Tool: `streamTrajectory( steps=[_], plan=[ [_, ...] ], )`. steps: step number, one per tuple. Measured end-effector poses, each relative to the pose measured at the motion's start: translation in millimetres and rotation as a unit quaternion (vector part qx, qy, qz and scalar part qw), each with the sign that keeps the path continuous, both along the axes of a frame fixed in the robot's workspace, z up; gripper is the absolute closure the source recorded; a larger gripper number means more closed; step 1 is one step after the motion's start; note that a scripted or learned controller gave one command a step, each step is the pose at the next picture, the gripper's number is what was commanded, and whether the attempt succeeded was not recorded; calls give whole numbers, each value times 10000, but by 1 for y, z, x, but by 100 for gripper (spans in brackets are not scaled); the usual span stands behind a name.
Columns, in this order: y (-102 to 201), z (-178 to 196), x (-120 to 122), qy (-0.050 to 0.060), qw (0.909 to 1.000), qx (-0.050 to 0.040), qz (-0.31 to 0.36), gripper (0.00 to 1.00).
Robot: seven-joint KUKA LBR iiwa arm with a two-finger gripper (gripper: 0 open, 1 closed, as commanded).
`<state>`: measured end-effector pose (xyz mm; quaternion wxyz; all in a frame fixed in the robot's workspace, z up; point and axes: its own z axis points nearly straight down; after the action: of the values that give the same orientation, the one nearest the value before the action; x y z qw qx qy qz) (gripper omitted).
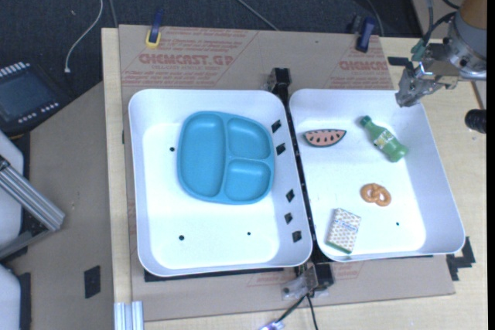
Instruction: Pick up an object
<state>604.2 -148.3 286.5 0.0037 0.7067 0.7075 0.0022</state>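
Note:
The right bin (pixel 433 189) holds a watermelon slice (pixel 324 137), a green bottle (pixel 384 139) lying on its side, a pretzel (pixel 376 195) and a small patterned packet (pixel 344 229). My gripper (pixel 407 96) hangs over the bin's far right corner, above and to the right of the green bottle. It touches none of the objects.
The left bin (pixel 155 228) holds a blue divided plate (pixel 226 157). A row of black clips (pixel 290 189) runs along the seam between the bins. Blue clamps (pixel 364 33) hold the cardboard base at the back. Cables lie on the floor beyond.

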Motion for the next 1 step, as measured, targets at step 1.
streamTrajectory(
  steps=[1],
  plan=[
    [0, 11, 1, 26, 10000, 8, 0, 100]
  ],
)
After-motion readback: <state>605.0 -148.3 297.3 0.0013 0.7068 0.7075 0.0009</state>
